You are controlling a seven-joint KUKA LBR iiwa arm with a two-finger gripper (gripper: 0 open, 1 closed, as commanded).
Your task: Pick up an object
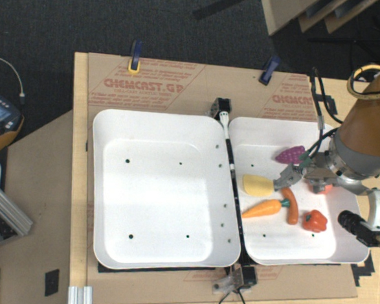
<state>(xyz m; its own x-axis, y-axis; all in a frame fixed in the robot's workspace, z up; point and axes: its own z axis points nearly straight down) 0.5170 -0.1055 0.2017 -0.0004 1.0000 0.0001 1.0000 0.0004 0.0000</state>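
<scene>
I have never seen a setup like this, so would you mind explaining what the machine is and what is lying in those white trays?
This is one picture from a camera fixed above a bench, looking down at a slant. The grey and orange shape at the right is a robot arm; its gripper reaches into the right bin. That bin holds toy foods: a purple piece, a yellow piece, an orange carrot, a darker orange piece and a red pepper. The left bin sits beside it. The gripper hangs low among the toys, beside the yellow piece; I see nothing clearly held.
</scene>
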